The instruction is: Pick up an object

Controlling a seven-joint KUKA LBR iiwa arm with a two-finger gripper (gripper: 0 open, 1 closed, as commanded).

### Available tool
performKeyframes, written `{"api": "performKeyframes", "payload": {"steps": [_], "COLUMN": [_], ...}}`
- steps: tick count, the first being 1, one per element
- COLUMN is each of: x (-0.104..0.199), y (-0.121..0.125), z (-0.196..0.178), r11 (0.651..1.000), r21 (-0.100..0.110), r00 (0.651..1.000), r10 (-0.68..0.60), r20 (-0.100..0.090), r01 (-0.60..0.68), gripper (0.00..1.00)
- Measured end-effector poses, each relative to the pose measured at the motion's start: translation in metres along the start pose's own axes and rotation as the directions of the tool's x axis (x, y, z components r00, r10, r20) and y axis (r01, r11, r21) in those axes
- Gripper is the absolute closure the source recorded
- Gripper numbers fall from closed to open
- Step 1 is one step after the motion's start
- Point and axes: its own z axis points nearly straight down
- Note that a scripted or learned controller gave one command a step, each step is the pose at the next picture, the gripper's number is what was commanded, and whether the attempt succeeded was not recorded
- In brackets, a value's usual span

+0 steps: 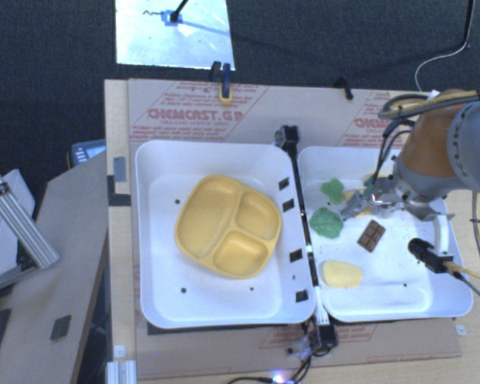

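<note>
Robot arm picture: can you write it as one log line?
stage: reaching | gripper: low in right bin, beside green pieces | brown block, yellow piece: loose | yellow tray: left bin

Your left bin: white
Divided plate: pale yellow
Two leafy pieces: green
Small block: brown, gridded
Oval piece: yellow
Your arm: grey, orange band
</note>
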Motion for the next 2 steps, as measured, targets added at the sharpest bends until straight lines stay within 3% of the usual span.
{"api": "performKeyframes", "payload": {"steps": [1,2], "x": [-0.044,-0.042], "y": [0.054,0.053], "z": [-0.001,-0.011], "r11": [1.0,1.0], "r21": [-0.001,0.002], "r00": [1.0,1.0], "r10": [0.004,0.001], "r20": [0.002,0.0], "r01": [-0.004,-0.001], "gripper": [0.0,1.0]}}
